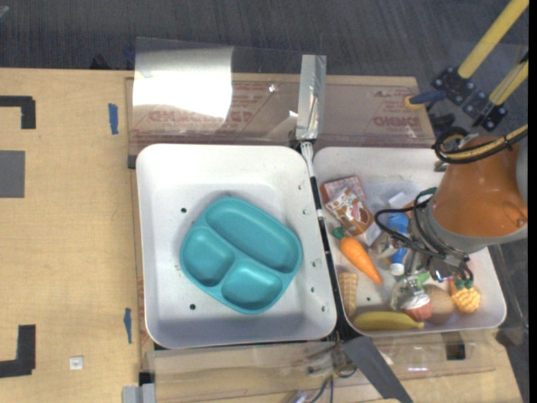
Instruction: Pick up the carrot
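carrot (pixel 361 259) lies slanted at left-centre of right bin (pixel 495 313), tip toward lower right, ice cream cone (pixel 348 287) just below, snack packet (pixel 348 204) above. gripper (pixel 411 285) low at lower right of frame, right of carrot, over clutter near banana (pixel 388 320); grip state: cannot tell. teal divided plate (pixel 242 254) in left bin (pixel 159 225). to do well: shift left, align across carrot's thick middle, avoid cone.

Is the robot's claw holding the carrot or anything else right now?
Can't tell. The gripper hangs low over the toys in the right bin, its tip hidden in clutter. The carrot lies apart, to its left.
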### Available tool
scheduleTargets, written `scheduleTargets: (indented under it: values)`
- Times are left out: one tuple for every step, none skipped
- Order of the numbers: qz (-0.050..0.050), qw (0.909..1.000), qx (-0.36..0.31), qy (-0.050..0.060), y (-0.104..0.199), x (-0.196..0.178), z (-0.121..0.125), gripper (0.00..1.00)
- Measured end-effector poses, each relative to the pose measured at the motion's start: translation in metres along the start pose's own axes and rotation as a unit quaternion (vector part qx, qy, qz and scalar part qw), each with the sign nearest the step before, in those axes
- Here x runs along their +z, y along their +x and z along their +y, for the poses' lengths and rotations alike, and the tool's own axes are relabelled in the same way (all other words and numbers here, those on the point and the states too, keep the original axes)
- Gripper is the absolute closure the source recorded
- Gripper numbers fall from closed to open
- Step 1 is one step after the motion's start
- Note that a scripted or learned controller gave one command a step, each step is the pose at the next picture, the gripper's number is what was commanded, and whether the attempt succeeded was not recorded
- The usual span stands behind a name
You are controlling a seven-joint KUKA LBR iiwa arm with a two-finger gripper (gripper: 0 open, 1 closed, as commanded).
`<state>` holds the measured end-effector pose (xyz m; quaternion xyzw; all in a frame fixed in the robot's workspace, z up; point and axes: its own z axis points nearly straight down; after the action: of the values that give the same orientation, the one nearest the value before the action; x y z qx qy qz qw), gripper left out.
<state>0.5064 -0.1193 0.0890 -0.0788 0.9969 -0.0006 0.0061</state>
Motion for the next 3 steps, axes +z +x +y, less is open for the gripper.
scheduleTargets:
  values:
    - [0.0,0.9982,0.06,0.002,-0.01,0.0,0.021,0.0]
    - [-0.005,0.9982,0.059,0.002,-0.013,-0.013,0.022,1.0]
    - [0.001,0.9871,-0.16,-0.001,-0.003,-0.098,0.037,1.0]
